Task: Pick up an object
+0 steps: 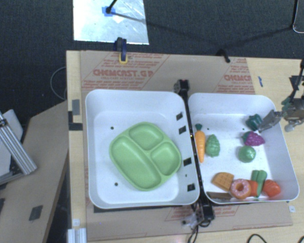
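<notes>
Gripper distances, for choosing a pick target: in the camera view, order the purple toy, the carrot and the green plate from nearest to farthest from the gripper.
1. Purple toy: right bin, just below-left of the gripper.
2. Carrot: right bin, along its left wall.
3. Green plate: left bin, farthest.

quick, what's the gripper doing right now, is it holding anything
Gripper: at the right bin's upper right edge, beside a teal toy; whether it grips anything cannot be told.
</notes>
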`<state>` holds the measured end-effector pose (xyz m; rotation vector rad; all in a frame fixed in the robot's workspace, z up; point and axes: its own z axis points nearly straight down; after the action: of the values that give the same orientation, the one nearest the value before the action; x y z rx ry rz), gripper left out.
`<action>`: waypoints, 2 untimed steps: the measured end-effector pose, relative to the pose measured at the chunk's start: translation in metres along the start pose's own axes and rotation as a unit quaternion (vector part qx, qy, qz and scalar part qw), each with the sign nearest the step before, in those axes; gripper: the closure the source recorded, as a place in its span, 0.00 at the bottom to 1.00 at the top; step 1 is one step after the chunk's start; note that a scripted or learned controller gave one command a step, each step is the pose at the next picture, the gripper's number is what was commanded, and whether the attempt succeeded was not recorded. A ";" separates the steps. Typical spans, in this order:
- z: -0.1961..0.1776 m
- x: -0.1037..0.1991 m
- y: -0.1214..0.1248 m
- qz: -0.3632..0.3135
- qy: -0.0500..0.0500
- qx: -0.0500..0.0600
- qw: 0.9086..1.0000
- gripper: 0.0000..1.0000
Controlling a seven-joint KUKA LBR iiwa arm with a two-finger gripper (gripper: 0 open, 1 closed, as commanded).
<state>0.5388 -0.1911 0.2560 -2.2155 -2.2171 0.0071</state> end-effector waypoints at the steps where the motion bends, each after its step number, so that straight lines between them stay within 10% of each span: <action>1: -0.005 0.000 0.002 -0.001 -0.001 -0.005 1.000 0.00; 2: 0.052 -0.007 0.000 0.000 -0.001 -0.004 1.000 0.00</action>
<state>0.5379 -0.1978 0.2042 -2.2201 -2.2233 -0.0005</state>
